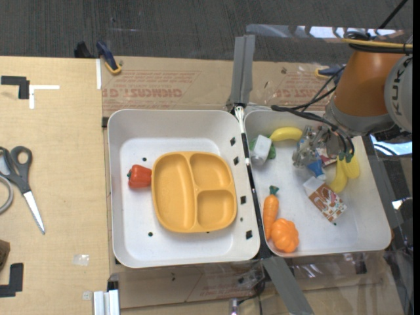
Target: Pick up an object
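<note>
My gripper (312, 155) hangs low over the back middle of the right bin (367, 236), under the orange band of the arm. A small blue object (316, 170) lies right under it, partly hidden, and I cannot see whether they touch. Near it are a yellow banana (286, 134) to the left, a second banana (346, 169) to the right and a printed snack packet (326, 202) in front. A green and white item (262, 147) lies against the bin's left wall. A carrot (270, 212) and a round orange fruit (285, 235) sit at the front left.
The left bin (125, 131) holds a yellow divided plate (194, 191) with a red pepper (139, 176) beside its left edge. Scissors (23, 182) lie on the wooden bench at far left. Cables trail behind the arm at the back right.
</note>
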Robot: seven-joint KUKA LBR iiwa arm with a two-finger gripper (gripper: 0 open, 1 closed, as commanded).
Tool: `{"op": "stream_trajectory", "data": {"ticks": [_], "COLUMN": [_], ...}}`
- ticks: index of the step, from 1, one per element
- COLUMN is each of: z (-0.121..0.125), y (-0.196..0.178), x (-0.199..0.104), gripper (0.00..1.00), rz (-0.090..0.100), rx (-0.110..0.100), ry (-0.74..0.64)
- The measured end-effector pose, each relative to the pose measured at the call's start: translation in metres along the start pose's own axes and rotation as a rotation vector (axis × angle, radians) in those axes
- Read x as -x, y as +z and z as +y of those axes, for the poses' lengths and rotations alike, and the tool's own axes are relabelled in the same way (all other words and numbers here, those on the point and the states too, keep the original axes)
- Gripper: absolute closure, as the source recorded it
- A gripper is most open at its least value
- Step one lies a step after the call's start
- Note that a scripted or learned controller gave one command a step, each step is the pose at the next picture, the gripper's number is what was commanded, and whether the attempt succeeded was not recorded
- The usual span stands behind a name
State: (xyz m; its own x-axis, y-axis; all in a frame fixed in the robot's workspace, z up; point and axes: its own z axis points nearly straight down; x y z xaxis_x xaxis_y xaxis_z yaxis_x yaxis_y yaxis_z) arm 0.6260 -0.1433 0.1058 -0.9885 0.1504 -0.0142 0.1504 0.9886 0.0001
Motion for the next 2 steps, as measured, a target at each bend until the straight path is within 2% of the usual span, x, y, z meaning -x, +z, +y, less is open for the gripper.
{"op": "stream_trajectory", "data": {"ticks": [1,2], "z": [-0.001,-0.065], "y": [0.013,0.011], "x": [-0.070,-0.070], "gripper": [1.00,1.00], "rz": [0.013,0.008], "rx": [0.001,0.000], "ry": [-0.068,-0.225]}}
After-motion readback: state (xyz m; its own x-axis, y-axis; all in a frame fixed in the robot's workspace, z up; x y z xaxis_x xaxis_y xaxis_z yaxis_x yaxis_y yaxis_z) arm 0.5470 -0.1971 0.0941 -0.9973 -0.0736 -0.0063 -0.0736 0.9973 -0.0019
